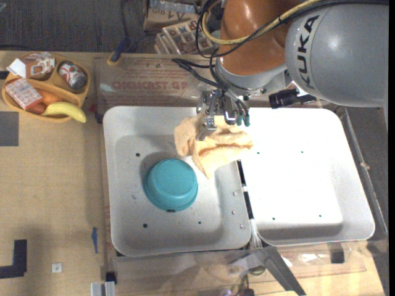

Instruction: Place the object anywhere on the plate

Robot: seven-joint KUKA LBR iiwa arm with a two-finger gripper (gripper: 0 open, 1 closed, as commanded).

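my gripper (pixel 223 117) hangs over the back edge of the left bin (pixel 123 227), right at the top of the tan cloth (pixel 213 145). the cloth lies bunched in that bin's upper right corner, part of it riding up on the wall shared with the right bin (pixel 308 184). from this slant i cannot tell how far my fingers are parted, or whether any fabric sits between them; they look close to the cloth's upper fold, perhaps touching it.

the teal plate (pixel 171 184), which looks more like an upturned bowl, sits just beside the cloth, toward the bin's front left.

i judge the cloth light, soft and limp. it will sag and trail when lifted, and a thin pinch could slip. the thick crumpled ridge near the middle seems the best place to take hold, biting deep into the folds.
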